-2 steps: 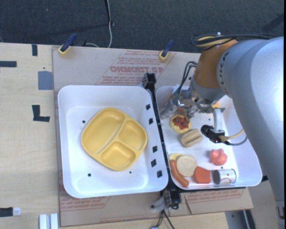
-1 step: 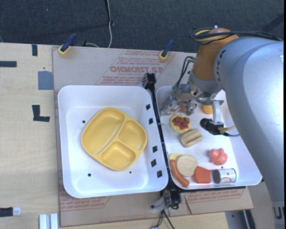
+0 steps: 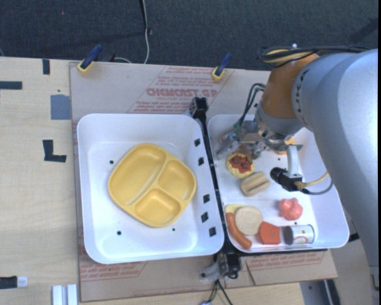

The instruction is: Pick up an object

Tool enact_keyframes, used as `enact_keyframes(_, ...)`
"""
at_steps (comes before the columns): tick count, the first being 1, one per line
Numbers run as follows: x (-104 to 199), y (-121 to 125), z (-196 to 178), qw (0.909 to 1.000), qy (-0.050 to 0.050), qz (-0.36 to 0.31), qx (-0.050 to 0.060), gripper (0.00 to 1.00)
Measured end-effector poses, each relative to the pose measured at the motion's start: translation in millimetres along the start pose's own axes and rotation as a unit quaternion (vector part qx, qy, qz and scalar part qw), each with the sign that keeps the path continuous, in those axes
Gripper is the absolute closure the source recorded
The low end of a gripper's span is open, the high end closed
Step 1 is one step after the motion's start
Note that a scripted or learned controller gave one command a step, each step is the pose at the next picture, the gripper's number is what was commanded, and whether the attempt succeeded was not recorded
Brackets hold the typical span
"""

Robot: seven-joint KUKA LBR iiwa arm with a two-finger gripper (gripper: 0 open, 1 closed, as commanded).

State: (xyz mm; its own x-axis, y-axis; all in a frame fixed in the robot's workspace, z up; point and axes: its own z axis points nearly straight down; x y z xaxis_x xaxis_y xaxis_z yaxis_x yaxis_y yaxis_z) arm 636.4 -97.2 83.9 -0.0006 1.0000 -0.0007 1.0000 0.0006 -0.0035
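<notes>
We see the grey arm with its orange band (image 3: pixel 280 94) reaching in from the right over the right-hand shallow white bin (image 3: pixel 327 205). Its two-finger gripper (image 3: pixel 241 143) hangs low at the far left part of that bin, just above a small round yellow toy pizza with red topping (image 3: pixel 240 164). Whether the claw touches or clasps the pizza we cannot tell from this slant.

Just beside the pizza, nearer us, lies a tan bread-roll toy (image 3: pixel 254 183). Along the near edge of the same bin sit a reddish-orange sausage toy (image 3: pixel 237 231), a round beige cracker-like disc (image 3: pixel 248 219), an orange-red block (image 3: pixel 270 233) and a small can lying on its side (image 3: pixel 298 234). A pink lumpy toy (image 3: pixel 291 208) rests a little above the can.

The left-hand white bin (image 3: pixel 95 170) bears a yellow plastic plate with three compartments (image 3: pixel 152 184), lying flat near its middle, well apart from the gripper.
</notes>
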Motion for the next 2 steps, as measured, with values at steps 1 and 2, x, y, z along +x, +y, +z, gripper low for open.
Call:
enact_keyframes(1,-3.5,25.2,0.5,0.9997,0.006,0.0,0.022,0.0)
enact_keyframes(2,-4.2,-12.1,0.0,1.0,0.0,0.0,0.0,0.0)
